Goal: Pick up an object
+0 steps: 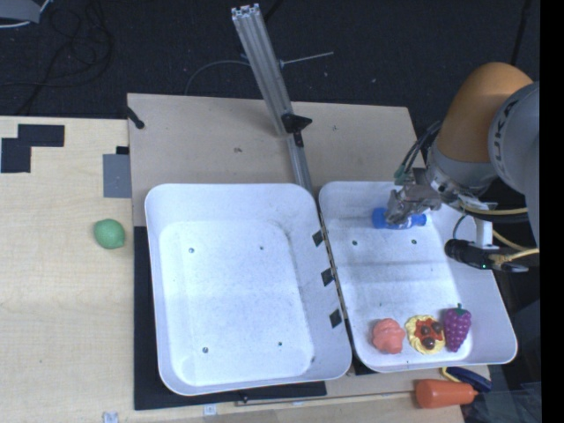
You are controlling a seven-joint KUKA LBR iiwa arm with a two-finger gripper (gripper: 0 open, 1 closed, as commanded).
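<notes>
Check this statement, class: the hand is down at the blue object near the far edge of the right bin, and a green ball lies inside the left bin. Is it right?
Not quite. The green ball lies outside the left bin, on the bench to its left. The rest holds: the camera view shows the hand down at the blue object near the right bin's far edge.

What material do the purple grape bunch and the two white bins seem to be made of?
Purple grape bunch: probably moulded plastic or rubber, matte, uniformly coloured like a toy. Two shallow white bins: likely thin formed plastic, smooth with rounded corners and a slight speckle.
</notes>
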